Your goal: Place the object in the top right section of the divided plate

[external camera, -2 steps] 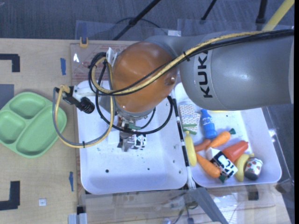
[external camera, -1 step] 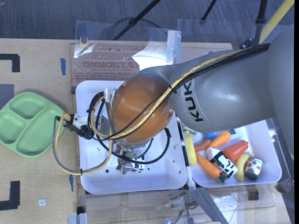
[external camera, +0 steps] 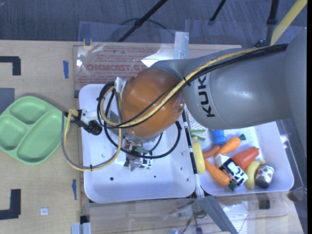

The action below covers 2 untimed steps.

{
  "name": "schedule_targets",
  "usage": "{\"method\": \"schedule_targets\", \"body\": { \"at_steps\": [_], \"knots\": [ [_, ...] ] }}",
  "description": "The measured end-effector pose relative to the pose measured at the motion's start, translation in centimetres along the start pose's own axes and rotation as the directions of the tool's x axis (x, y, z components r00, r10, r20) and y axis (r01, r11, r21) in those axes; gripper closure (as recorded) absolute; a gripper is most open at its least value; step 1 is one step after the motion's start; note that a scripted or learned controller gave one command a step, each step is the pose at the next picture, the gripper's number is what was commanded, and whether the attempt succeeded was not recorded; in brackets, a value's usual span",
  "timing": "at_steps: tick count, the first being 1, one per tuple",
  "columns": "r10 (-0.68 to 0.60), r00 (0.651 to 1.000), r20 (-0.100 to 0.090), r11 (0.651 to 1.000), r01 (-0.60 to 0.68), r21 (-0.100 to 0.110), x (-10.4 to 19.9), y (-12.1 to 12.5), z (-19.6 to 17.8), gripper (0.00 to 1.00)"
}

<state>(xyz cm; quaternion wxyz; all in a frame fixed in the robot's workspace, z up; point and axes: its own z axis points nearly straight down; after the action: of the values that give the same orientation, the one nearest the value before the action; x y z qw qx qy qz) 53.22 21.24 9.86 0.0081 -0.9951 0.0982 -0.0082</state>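
Observation:
The green divided plate (external camera: pixel 39 140) lies on the wooden bench at the far left, outside the bins, and its sections hold nothing. My gripper (external camera: pixel 137 161) hangs low over the middle of the left bin (external camera: pixel 161 185), mostly hidden under the orange band (external camera: pixel 148 104) of the wrist. Nothing shows clearly in the gripper. The loose objects are in the right bin (external camera: pixel 283 179): an orange carrot (external camera: pixel 229 145), a second carrot (external camera: pixel 217 173), a red piece (external camera: pixel 246 155), a black-and-white block (external camera: pixel 234 172) and a speckled egg shape (external camera: pixel 263 175).
A yellow banana (external camera: pixel 197 155) rests along the divide between the two bins. Yellow and black cables (external camera: pixel 73 147) loop from the wrist over the left bin's left rim, close to the plate. A plastic bag (external camera: pixel 112 62) lies behind the left bin.

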Motion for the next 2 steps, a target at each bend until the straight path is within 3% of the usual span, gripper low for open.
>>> {"method": "schedule_targets", "body": {
  "at_steps": [1, 2],
  "knots": [
    [0.074, 0.997, -0.014, 0.997, -0.074, 0.001, -3.6, 0.7, -0.1, 1.0],
    [0.012, 1.0, -0.012, 1.0, -0.012, -0.012, -3.8, -0.3, -0.1, 1.0]
  ]
}}
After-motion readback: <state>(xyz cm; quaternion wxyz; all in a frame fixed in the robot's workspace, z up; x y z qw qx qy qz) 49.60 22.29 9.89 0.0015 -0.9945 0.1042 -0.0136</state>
